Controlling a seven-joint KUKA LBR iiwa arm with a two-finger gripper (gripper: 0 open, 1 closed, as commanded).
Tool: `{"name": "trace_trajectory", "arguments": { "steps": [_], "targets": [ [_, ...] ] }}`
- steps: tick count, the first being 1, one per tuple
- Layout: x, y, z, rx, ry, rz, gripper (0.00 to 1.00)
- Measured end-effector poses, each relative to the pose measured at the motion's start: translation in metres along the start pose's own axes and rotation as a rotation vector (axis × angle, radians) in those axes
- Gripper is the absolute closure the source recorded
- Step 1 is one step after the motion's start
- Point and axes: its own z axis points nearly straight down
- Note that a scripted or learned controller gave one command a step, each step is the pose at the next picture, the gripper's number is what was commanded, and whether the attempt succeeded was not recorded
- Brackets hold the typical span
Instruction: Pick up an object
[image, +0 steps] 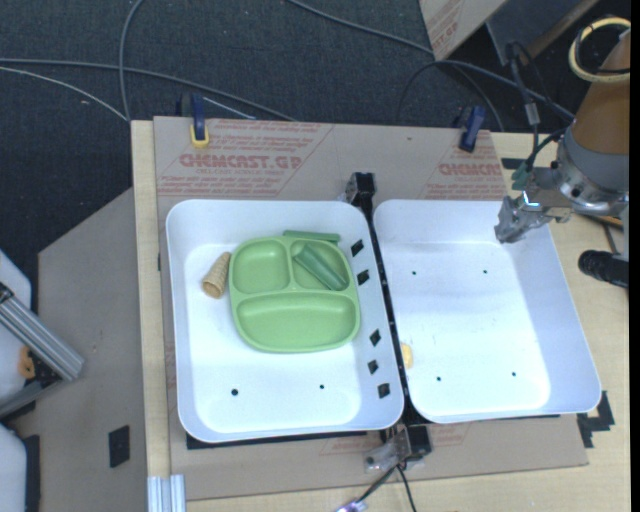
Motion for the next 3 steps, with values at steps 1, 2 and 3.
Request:
{"name": "trace_trajectory", "arguments": {
  "steps": [1, 2, 3],
  "targets": [
    [0.059, -0.009, 0.010, 0.010, 0.004, -0.004, 1.00],
    [0.121, -0.024, 0.007, 0.010, 0.005, -0.005, 1.00],
    [0.171, -0.040, 0.001, 0.010, 0.005, -0.004, 1.00]
  ]
}}
